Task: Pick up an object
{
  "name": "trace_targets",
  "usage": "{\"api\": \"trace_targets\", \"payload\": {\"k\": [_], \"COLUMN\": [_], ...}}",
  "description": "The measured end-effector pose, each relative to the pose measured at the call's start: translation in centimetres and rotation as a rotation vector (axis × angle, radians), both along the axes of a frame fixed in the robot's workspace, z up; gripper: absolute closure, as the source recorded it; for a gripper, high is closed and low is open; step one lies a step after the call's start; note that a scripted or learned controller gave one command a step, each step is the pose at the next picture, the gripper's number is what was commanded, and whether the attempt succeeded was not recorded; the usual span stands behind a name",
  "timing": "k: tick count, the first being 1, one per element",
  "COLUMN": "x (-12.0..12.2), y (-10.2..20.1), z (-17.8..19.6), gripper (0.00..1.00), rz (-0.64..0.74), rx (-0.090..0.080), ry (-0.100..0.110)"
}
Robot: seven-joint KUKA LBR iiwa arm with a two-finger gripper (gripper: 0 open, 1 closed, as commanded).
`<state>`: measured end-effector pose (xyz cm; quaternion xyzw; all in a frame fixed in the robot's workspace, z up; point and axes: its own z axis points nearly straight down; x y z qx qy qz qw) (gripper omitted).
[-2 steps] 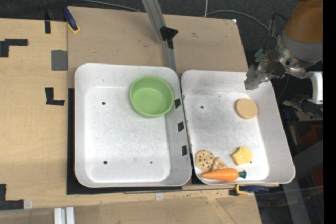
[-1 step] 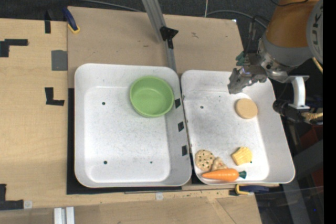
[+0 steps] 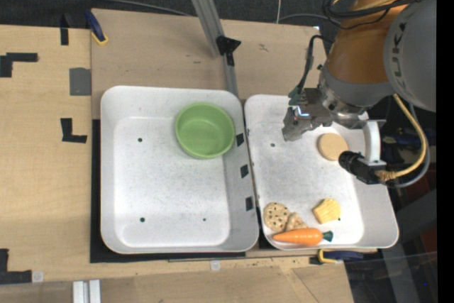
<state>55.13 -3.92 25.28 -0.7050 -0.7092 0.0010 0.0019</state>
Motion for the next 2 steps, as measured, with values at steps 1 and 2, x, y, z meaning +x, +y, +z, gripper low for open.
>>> {"api": "trace_targets", "payload": {"k": [1,2], "x": [-1.1,-1.8], "y": [5.1,10.5], "z": [-1.9,-1.4], "gripper": [1.00,1.00], "rz": [0.000,0.002], "rx": [0.000,0.001], "ry": [0.001,-0.002]}}
